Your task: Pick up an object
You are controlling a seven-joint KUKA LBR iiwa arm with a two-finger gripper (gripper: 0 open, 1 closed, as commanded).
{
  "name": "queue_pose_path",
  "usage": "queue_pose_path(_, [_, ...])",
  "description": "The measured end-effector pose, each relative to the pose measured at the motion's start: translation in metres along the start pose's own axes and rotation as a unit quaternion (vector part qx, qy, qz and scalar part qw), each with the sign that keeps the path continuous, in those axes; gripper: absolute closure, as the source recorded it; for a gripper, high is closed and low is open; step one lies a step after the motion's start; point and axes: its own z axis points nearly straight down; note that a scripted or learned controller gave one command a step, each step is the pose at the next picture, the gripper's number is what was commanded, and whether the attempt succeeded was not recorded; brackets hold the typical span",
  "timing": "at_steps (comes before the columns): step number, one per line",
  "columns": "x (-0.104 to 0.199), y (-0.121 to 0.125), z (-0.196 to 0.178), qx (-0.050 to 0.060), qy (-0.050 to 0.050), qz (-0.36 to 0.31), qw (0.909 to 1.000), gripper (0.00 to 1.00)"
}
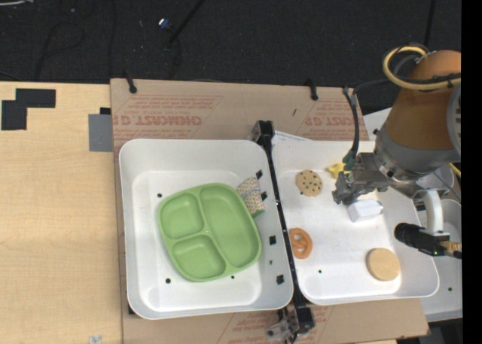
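My gripper point(346, 190) hangs low over the right bin point(331, 290), in its upper right part. A white block point(365, 210) lies just below and to the right of it, partly under the wrist. A small yellow piece point(335, 170) peeks out just above the gripper. A chocolate-chip cookie point(308, 182) lies to its left. Nearer the front are an orange pretzel point(300, 242) and a tan round disc point(383, 264). Nothing is visibly held.
The left bin point(143, 184) holds a green divided plate point(209, 231), with a small patterned item point(251, 193) at the plate's upper right edge. A black divider point(273, 207) runs between the bins. Cardboard lies under both.
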Motion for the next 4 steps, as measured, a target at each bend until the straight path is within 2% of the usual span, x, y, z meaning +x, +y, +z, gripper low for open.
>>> queue_pose_path(1, [0.052,0.005,0.012,0.0,0.0,0.0,1.0,1.0])
queue_pose_path(4, [0.193,0.045,-0.003,-0.001,0.0,-0.001,1.0,1.0])
